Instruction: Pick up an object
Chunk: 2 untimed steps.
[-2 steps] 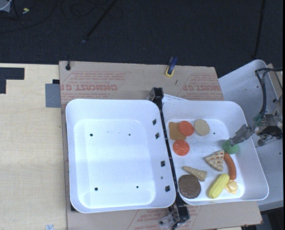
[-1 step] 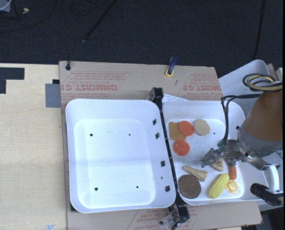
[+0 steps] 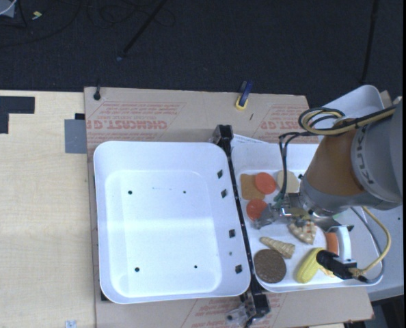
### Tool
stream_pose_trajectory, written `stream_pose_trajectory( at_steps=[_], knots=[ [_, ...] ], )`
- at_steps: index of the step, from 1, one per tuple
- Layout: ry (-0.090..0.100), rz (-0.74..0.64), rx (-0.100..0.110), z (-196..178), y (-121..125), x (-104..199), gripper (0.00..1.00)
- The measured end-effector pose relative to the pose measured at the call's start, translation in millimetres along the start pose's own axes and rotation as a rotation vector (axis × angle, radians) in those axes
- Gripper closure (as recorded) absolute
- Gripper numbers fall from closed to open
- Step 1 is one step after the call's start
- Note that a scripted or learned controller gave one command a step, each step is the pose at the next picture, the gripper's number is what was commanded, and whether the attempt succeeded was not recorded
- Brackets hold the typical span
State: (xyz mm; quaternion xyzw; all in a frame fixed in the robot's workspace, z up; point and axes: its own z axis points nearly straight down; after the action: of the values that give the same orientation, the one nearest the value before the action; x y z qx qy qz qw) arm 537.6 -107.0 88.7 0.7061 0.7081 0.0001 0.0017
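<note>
The right bin (image 3: 271, 157) holds several toy foods: an orange-red disc (image 3: 264, 182) on a tan slab (image 3: 251, 186), a smaller red piece (image 3: 256, 209), a cream cone (image 3: 277, 245), a brown round cookie (image 3: 270, 266), a yellow piece (image 3: 307, 265) and a tan lumpy piece (image 3: 303, 232). My gripper (image 3: 277, 210) hangs low over the bin's middle, right beside the small red piece. The wrist and arm hide the bin's right part.
The left bin (image 3: 111, 183) is a shallow white tray with small dark dots on its floor. A black divider (image 3: 232, 203) runs between the bins. Cardboard lies under both, with a blue-and-yellow clip (image 3: 243, 96) at its far edge.
</note>
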Motion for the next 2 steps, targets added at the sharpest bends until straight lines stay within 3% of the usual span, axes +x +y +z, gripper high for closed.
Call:
stream_pose_trajectory(
  at_steps=[1,2],
  knots=[
    [0.003,-0.001,0.0,0.8,62.2,23.9,0.0],
    [0.002,0.009,0.01,-4.2,-0.8,-50.4,0.0]
  ],
)
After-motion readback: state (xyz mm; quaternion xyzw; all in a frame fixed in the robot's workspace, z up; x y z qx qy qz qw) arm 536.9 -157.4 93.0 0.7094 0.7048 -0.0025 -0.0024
